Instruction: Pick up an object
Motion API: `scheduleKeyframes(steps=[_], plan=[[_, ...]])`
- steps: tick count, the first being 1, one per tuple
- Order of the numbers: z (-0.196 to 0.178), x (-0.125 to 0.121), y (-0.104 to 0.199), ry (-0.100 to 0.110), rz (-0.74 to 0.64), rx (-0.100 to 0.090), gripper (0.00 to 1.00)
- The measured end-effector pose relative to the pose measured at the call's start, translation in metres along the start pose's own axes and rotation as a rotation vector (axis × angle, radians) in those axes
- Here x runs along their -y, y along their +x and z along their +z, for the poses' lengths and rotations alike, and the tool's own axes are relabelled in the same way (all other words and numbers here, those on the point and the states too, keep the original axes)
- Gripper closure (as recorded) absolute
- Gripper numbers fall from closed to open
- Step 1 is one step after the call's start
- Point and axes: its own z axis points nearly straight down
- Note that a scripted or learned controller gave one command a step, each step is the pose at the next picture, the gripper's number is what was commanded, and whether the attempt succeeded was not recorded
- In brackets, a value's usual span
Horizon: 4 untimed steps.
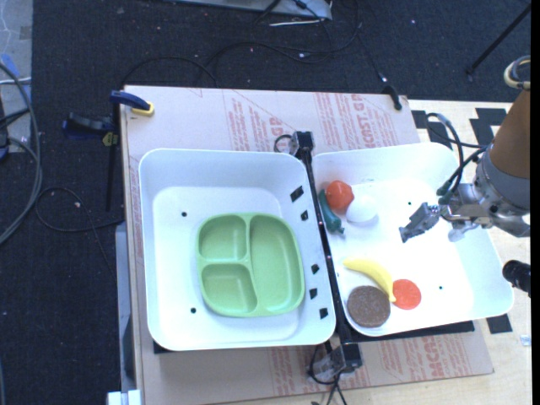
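Banana lying long axis upper-left to lower-right; fingers above right bin, spread open, nothing between.

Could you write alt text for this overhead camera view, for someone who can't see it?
A robot arm's pincer hangs over the right white bin, which holds a banana, a brown disc, and red and white items. The left bin holds a green divided plate.
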Motion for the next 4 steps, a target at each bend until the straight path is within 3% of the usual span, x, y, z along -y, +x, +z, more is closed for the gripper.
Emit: scheduleKeyframes(steps=[1, 4], plan=[[-0.002, -0.001, 0.000, -0.005, -0.001, 0.001, 0.00], [0.157, -0.023, -0.013, -0.004, -0.001, 0.000, 0.00]])
